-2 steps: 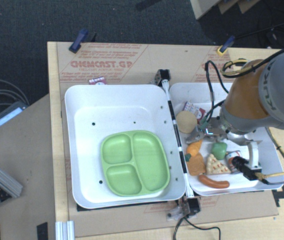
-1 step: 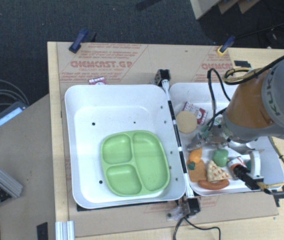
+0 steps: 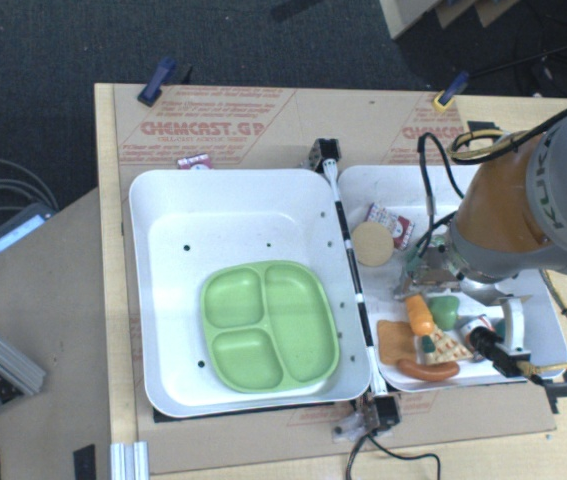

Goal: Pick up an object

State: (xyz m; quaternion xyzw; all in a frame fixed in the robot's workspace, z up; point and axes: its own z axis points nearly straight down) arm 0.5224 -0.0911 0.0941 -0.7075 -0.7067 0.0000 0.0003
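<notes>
In the camera view, the grey and orange arm [image 3: 508,208] is reaching down into the right bin [image 3: 553,343], and the gripper [image 3: 425,273] is hanging low among the toy food there; whether the claw is spread or pressed together I cannot tell, since the wrist is covering it. Taking the right bin as landmark, an orange carrot-like piece [image 3: 419,314] is lying near its middle just below the gripper, a green piece [image 3: 445,311] is sitting beside that, a sausage [image 3: 427,370] is resting by its near wall, and a tan disc [image 3: 371,243] is sitting against its left wall. The green divided plate [image 3: 266,325] is lying in the left bin [image 3: 163,208]. Nothing is looking lifted, so I judge the pick as not yet done
</notes>
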